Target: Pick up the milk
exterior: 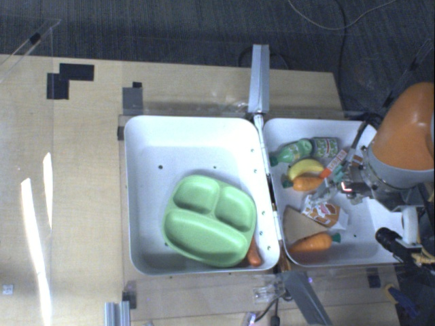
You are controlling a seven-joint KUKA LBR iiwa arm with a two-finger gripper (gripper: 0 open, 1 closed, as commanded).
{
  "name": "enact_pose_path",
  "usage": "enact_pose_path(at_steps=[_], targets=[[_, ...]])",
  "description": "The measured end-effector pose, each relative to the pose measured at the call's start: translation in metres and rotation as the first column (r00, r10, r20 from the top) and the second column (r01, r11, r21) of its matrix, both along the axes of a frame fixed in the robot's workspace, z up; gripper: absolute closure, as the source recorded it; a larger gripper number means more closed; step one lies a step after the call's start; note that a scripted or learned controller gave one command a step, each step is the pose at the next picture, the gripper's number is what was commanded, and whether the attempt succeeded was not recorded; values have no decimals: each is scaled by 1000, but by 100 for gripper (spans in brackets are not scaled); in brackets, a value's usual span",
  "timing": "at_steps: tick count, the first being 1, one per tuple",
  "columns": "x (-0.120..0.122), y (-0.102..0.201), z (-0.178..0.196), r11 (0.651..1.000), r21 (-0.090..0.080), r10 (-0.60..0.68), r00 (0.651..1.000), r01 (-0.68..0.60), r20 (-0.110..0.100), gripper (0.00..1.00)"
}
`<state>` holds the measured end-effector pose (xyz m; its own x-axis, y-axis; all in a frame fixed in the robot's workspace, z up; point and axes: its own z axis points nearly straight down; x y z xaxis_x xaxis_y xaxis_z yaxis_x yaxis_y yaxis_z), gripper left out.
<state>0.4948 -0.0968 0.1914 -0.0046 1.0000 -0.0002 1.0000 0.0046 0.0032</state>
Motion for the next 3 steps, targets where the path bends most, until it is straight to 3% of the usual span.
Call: enact_pose_path(at_steps=[1,2,3], targets=[[13,-13,-89,987,-7,159,987,-159,18,0],[14,-12,-80,987,-6,161,987,-161,19,100],[58,52,-6,972,-1,235,972,-235,2,100]])
